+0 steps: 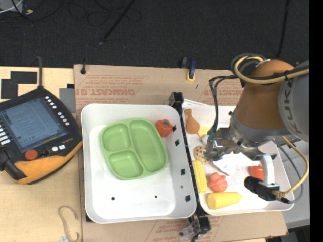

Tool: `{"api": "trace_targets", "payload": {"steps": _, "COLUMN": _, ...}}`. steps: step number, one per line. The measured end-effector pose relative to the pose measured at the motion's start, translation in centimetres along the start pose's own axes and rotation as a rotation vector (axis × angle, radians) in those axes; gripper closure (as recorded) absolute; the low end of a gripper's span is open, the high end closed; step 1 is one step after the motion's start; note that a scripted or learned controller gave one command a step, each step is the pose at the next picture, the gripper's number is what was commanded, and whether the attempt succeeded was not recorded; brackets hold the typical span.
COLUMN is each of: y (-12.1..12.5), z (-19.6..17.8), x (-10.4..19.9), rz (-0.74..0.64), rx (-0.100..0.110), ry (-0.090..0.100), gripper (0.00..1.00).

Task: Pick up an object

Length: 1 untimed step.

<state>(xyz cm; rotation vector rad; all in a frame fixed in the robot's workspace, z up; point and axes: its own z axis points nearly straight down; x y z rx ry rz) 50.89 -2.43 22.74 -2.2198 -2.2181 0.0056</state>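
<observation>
Nearest you in the right bin (282, 208) lies a yellow wedge (223, 199), with a pink toy (217, 182) just beyond it and a corn cob (199, 175) to their left. You see a red piece (256, 171) near the right wall. Your hand (214, 146) hangs low over the bin's middle; you cannot tell its state. Farther back lies a tan drumstick (191, 121). Leftward, the left bin (131, 205) carries a green divided plate (134, 148) and a red tomato (164, 128).
</observation>
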Motion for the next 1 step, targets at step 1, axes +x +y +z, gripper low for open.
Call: {"api": "trace_targets", "payload": {"steps": 1, "y": 1.44, "z": 0.87, "x": 0.71, "rz": 0.000, "rx": -0.001, "ry": -0.001, "gripper": 1.00}}
